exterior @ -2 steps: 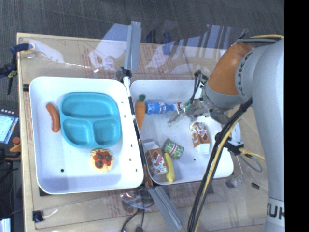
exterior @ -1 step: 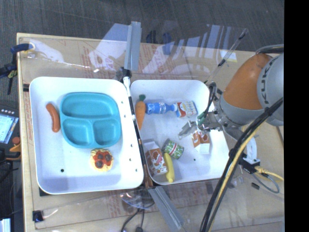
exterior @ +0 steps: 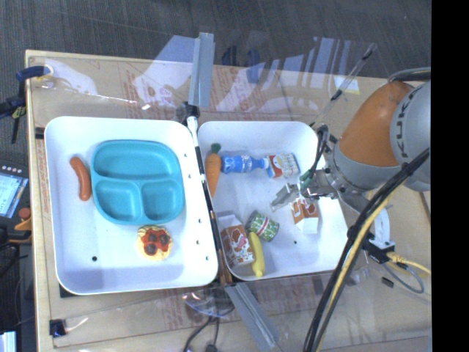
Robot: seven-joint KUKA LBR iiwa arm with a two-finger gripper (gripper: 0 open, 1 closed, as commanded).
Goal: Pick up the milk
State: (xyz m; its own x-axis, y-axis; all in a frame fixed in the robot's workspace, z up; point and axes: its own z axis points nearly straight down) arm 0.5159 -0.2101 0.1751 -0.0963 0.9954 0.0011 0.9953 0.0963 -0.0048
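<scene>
The gripper (exterior: 293, 194) hangs over the right bin (exterior: 253, 129), near its right wall, with the milk (exterior: 306, 216) just below and to the right of the fingertips; whether the fingers are apart or together I cannot tell, since they show as a small grey blur, and nothing is seen between them; the step in hand looks like the approach to the carton, and to do it well the arm should centre itself over the carton's body, turn the wrist so the fingers straddle its narrower faces, and come straight down, because the bin wall stands close on the right and leaves little room for a finger on that side; closing too high would likely pinch only the top and let the carton tip; the milk is a small white carton with a brown-red printed panel, lying or leaning close to the right wall, its exact pose hard to read at this size; a green can (exterior: 262, 226) sits near it to the left, apart from it, and a blue bottle (exterior: 244, 164) lies further up the bin, so neither should crowd the grasp.
</scene>
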